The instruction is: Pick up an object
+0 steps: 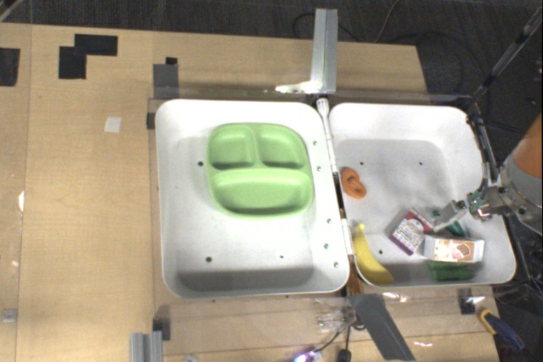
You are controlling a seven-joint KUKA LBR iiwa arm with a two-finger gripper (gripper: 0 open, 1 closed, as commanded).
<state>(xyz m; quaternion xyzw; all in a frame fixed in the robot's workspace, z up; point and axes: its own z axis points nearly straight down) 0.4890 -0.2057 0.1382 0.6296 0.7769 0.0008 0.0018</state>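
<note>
The right bin [399, 127] holds several small items. An orange piece [352, 182] lies by its left wall, and a yellow banana [366, 254] rests in the front left corner. A purple packet [409, 231] sits near the front, with a white and red box [454, 249] to its right on top of a green item [451, 270]. My gripper [451, 214] reaches in from the right edge and hangs low just right of the purple packet and above the white box. Nothing is visibly held.
In the left bin [182, 250] lies a green divided plate [257, 168]. A metal post [325, 51] stands behind the wall between the bins. The arm's orange band [528, 155] shows at the right edge.
</note>
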